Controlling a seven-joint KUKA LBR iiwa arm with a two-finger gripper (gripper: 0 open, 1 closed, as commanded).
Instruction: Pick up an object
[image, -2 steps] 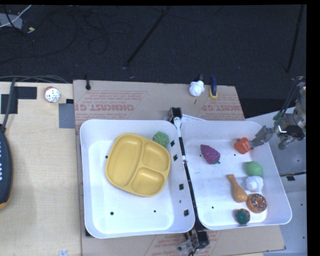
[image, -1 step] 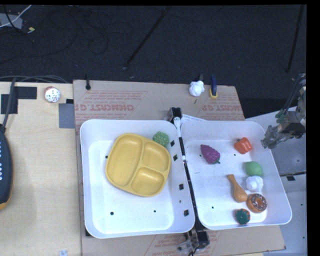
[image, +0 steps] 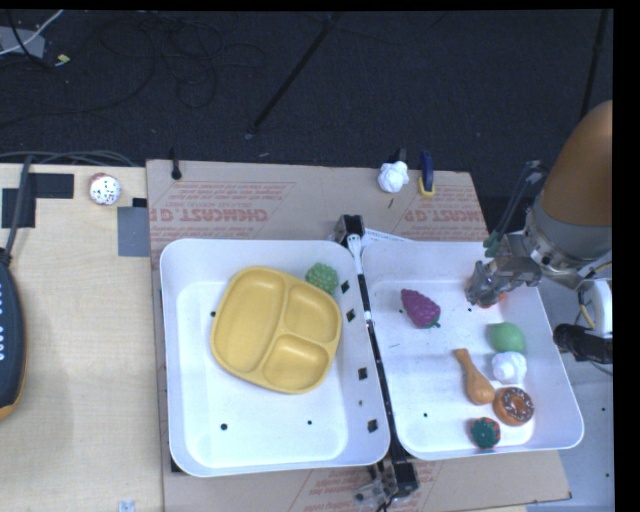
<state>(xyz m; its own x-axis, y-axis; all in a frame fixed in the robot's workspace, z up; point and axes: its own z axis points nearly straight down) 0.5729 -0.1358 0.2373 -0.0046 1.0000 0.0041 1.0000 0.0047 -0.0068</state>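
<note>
Two bins (image: 190, 330): claw (image: 486, 288) over rt one, nr purple fruit (image: 421, 308).

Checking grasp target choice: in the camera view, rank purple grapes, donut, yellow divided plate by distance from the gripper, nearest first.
Measured from the gripper, at the right bin's upper right:
1. Purple grapes, just to its left in the right bin.
2. Donut, below it, near that bin's lower right corner.
3. Yellow divided plate, in the left bin.

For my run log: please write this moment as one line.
gripper: low over right bin, upper right part | holding: cannot tell | nearest: purple grapes, green ball | left bin: yellow divided plate
</note>
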